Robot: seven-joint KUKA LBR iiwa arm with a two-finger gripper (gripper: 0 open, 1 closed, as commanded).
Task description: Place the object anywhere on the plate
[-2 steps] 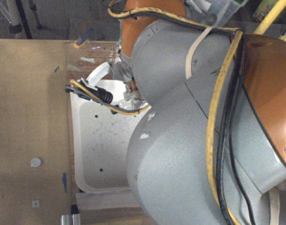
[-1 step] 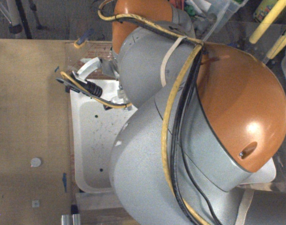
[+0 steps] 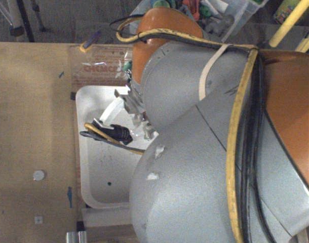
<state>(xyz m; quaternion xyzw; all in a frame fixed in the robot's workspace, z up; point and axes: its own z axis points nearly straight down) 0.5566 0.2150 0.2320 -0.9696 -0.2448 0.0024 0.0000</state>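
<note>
Over the upper half of the shallow white plastic bin hangs the grey metal gripper, grip state I cannot tell; the lower half has free room.

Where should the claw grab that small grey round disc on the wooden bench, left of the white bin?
Probably its rim, from straight above: the small grey round disc seems to lie flat on the wooden bench, leaving only opposite edges.

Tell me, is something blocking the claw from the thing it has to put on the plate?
I cannot tell. The grey arm covers most of the picture, hiding whatever lies under it. The claw hangs over the white bin, and nothing visible blocks it there.
</note>
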